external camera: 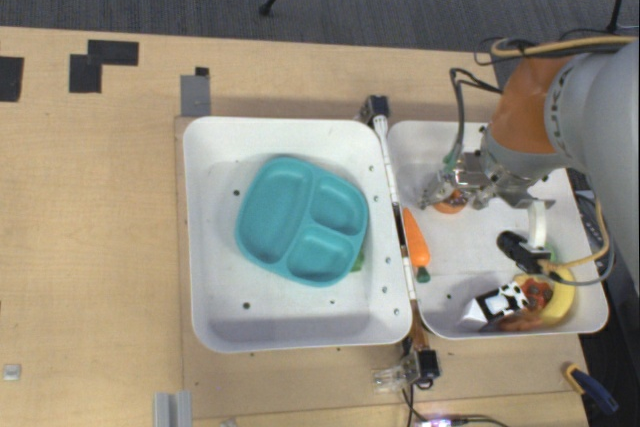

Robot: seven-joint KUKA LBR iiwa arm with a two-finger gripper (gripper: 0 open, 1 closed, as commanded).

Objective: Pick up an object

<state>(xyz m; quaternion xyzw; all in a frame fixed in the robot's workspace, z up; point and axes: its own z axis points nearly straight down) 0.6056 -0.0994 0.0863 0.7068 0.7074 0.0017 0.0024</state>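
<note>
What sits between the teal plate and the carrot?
In the camera view, the two bins' adjoining rims run between the teal plate and the carrot, plus bare white floor of the left bin.

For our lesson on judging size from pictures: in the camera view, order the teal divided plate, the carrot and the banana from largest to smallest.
1. teal divided plate, clearly largest.
2. carrot and banana: look similar; banana partly hidden, so unranked.

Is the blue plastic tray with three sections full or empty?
Empty. The blue plastic tray shows bare sections, lying in the left white bin.
</note>
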